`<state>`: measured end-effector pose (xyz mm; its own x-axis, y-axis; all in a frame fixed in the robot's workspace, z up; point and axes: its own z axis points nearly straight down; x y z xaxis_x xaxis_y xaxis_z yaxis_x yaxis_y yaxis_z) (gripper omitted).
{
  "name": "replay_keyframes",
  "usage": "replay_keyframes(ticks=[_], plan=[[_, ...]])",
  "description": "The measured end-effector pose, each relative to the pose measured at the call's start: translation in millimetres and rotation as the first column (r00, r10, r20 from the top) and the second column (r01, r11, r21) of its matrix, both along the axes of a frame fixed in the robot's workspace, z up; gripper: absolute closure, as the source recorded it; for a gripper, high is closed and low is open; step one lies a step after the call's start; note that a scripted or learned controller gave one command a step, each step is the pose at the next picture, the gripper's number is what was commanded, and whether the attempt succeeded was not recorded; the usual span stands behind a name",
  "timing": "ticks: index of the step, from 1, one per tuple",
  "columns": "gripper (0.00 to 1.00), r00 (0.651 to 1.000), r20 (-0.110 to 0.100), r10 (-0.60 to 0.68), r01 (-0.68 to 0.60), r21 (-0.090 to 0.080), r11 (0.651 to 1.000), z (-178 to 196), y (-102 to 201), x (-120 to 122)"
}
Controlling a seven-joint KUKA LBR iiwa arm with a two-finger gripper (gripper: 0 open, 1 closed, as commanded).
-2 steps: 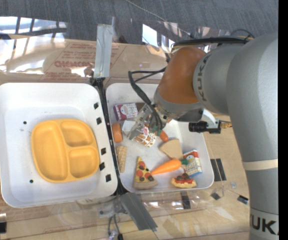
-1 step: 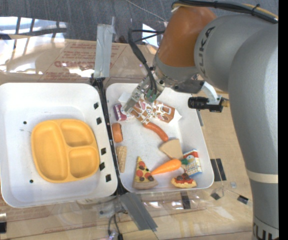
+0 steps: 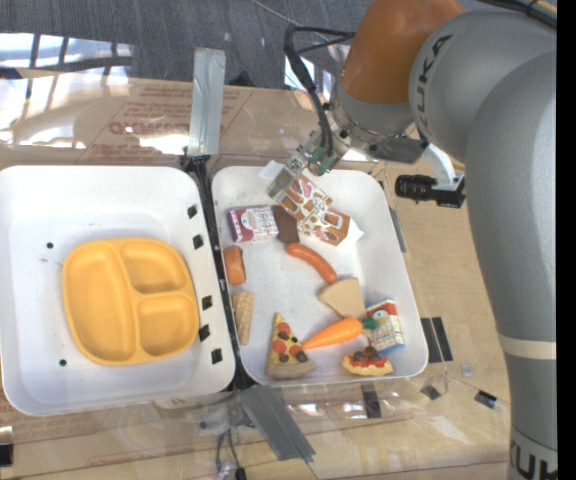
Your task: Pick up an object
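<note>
My gripper (image 3: 292,175) hangs over the back left corner of the right bin (image 3: 400,268), on the grey arm with its orange band. Just below and to its right lies a brown-and-white patterned box (image 3: 315,213), close to the gripper; I cannot tell whether they touch. A purple carton (image 3: 252,223) and a dark brown piece (image 3: 286,227) lie beside it. Further forward are a red sausage (image 3: 311,260), a bread slice (image 3: 342,296), a carrot (image 3: 333,333), a pizza slice (image 3: 288,348) and a small juice box (image 3: 385,326).
The left bin (image 3: 18,218) holds a yellow divided plate (image 3: 128,298). A small hot dog (image 3: 233,265) and a cracker (image 3: 242,316) lie along the right bin's left wall. A small round pizza (image 3: 368,363) sits at its front. The arm's body covers the bench's right side.
</note>
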<state>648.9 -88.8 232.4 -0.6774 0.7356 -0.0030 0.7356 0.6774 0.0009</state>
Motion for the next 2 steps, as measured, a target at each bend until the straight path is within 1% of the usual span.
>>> replay_keyframes(ticks=[1,2], plan=[[1.0,0.985,-0.009,-0.172,0.172,0.001,0.985,-42.3,27.9,-43.1],[1.0,0.941,-0.005,-0.339,0.339,0.001,0.941,-15.0,105.0,-18.2]])
